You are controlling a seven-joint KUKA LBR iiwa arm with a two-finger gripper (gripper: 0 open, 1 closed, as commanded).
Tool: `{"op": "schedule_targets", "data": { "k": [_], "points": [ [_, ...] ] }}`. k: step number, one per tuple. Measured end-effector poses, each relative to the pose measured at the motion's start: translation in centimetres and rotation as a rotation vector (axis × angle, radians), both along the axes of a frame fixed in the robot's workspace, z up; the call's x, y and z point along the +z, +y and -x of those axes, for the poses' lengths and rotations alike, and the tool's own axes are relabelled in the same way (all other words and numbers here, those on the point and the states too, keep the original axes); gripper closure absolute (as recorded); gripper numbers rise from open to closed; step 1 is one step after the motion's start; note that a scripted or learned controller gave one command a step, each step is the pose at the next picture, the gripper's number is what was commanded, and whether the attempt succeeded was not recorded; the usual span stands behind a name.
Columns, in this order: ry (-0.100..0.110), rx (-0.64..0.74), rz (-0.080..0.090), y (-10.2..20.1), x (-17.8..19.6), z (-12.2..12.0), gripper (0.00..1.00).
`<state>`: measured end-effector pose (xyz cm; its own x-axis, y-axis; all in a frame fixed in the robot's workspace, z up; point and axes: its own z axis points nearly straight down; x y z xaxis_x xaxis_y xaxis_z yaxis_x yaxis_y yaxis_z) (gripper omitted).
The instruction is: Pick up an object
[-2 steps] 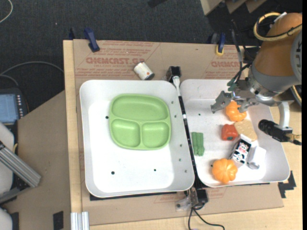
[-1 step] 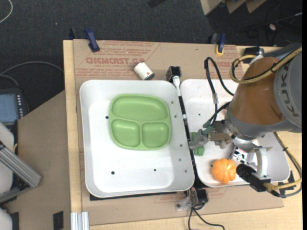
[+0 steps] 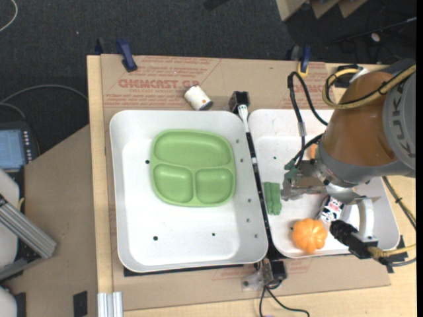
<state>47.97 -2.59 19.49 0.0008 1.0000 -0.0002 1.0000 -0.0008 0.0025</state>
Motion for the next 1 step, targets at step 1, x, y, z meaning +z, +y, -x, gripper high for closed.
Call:
{"op": "schedule_targets", "data": {
  "k": [1],
  "points": [
    [0.005,0.01,-0.004,8.52,-1.13,0.13,1.0]
  ]
}}
